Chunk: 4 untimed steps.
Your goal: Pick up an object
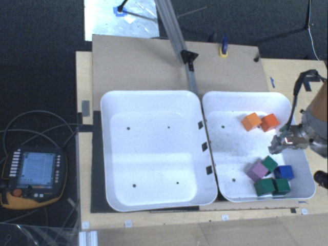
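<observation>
The right bin (225,188) holds two orange cubes (251,121) (269,122) near its back right. A cluster sits at its front right: a purple block (257,170), a green block (269,163), a blue block (284,172) and two dark green blocks (264,187) (281,186). My gripper (279,143) hangs over the right side of this bin, between the orange cubes and the cluster, just above the green block. I see nothing held in it.
The left bin (110,137) stands beside the right one, with black clips (204,146) along the shared wall. A grey pole (174,29) slants over the bench back. A teach pendant (33,176) lies on the floor at left.
</observation>
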### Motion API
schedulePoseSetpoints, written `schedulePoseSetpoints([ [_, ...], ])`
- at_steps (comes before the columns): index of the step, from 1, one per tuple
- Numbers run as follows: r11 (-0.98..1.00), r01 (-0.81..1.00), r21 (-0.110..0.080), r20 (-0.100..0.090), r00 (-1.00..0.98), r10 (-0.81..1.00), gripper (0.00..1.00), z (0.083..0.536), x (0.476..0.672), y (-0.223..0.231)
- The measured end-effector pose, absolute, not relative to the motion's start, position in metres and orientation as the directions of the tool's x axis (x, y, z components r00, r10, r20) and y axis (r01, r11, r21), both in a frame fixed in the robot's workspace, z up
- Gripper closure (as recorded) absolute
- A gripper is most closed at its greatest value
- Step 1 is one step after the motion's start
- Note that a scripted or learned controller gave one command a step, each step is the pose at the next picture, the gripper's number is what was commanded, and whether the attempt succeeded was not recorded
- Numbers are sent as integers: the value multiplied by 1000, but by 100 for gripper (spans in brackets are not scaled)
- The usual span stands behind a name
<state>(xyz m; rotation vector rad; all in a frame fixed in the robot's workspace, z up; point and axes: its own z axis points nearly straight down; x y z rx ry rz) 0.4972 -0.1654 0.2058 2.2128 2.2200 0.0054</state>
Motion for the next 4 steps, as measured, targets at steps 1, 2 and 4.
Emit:
schedulePoseSetpoints([
  [1,6,1000,8,-2,-6,1000,100,259,508,-160],
  [2,6,1000,7,-2,-6,1000,100,302,509,-160],
  [4,10,1000,3,2,-10,1000,100,288,510,-53],
])
